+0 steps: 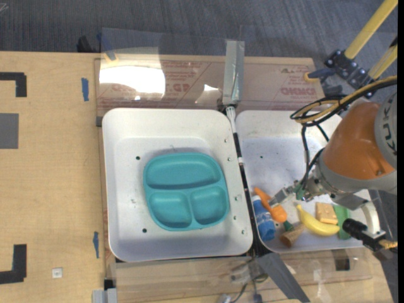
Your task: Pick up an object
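Camera view: arm lower right of frame; jaws [302, 193] low in right bin [271, 144], state cannot be told. Banana [317, 223] just below, beside orange carrot [273, 206]. Teal tray [185, 190] in left bin [126, 137].

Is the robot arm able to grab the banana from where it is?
Probably yes. The banana lies uncovered in the right bin, just below the gripper, though a cracker touches it.

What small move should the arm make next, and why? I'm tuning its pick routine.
Probably lower the claw a little toward the banana. The claw hangs in the right bin just above the pile of small objects, and I see nothing between its fingers.
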Robot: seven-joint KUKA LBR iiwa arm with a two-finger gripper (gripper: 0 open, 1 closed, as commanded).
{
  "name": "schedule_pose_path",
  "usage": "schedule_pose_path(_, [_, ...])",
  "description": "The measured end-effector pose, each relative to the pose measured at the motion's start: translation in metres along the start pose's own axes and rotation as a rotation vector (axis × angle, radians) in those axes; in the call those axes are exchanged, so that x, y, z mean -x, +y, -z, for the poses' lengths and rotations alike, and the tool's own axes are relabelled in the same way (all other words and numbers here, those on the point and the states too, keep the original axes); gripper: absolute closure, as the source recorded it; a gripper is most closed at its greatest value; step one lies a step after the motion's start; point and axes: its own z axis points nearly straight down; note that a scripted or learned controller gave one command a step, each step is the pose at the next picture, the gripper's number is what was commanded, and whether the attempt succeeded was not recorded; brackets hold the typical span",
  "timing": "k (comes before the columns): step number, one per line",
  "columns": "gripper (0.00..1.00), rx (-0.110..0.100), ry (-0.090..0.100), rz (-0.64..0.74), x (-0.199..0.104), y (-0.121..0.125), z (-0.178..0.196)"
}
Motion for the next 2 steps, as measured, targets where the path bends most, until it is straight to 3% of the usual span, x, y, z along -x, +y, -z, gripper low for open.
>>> schedule_pose_path(1, [0.00,-0.039,0.019,0.023,0.036,0.055,-0.018])
schedule_pose_path(2, [0.00,-0.035,0.011,-0.057,0.009,0.018,-0.014])
